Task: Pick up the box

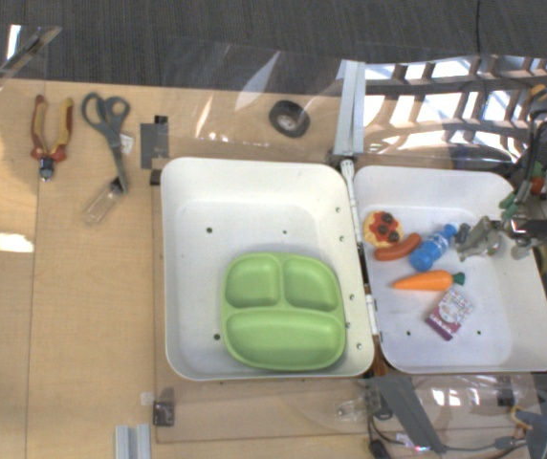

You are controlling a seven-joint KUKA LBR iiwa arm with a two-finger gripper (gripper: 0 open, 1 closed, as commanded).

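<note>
The box [450, 312] is a small pink and maroon carton lying tilted on the floor of the right bin [532, 352], toward its front. My gripper [479, 238] hangs over the right bin's upper right part, beside a blue bottle [433, 248]. It sits up and to the right of the box, well apart from it. The fingers [467, 245] look spread, with nothing between them.
An orange carrot [424, 280] lies just above the box. A red sausage [397, 248] and a pizza-slice toy [382, 226] lie at the right bin's left side. The left bin [187, 256] holds a green divided tray [283, 311]. Pliers [50, 132] and scissors [108, 125] lie on the bench.
</note>
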